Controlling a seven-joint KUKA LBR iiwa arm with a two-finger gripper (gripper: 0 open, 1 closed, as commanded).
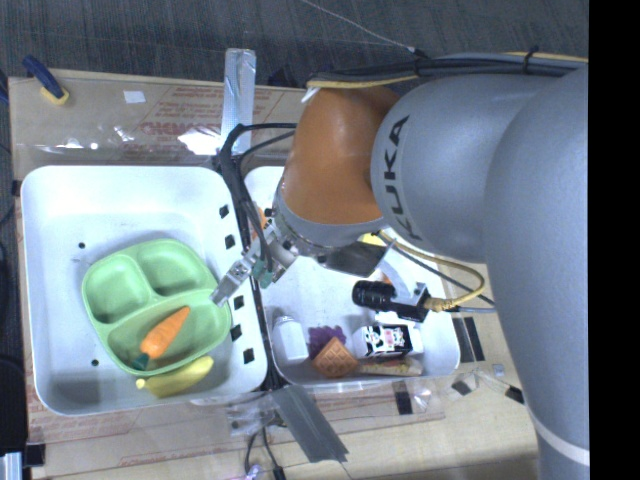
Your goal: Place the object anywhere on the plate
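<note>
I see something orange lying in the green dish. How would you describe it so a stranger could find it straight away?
Start at the left white bin, which holds a green divided plate. In the plate's large lower compartment lies a toy carrot, slanted, with its dark green end at the lower left. It is the orange thing on the plate; the yellow banana lies just off the plate's lower rim.
</note>
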